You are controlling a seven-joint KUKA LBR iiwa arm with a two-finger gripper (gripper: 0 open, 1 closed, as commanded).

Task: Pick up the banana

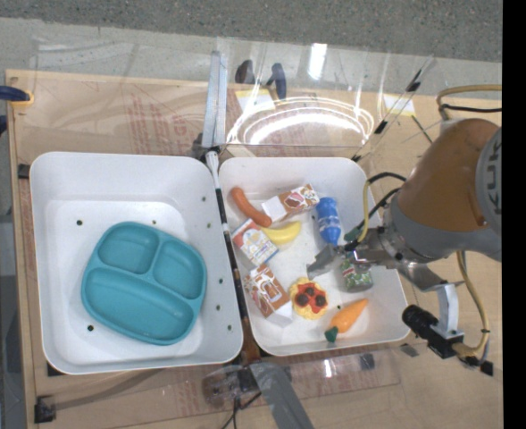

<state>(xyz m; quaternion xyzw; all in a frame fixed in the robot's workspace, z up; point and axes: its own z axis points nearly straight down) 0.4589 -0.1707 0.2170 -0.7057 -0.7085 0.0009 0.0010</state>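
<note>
Currently the small yellow plastic banana [286, 233] lies in the right white bin [383, 329], wedged beside printed snack packets [254, 244]. The arm's two-finger gripper [334, 259] hovers nearby with fingers spread, holding nothing. A descent could catch a packet instead, since they touch the fruit.

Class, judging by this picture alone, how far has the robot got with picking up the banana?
Done: the arm has reached into the right bin. In hand: nothing; its end effector sits low beside the blue bottle. Left: the banana lies on the bin floor, apart from the end effector, so the approach, grasp and lift remain.
</note>
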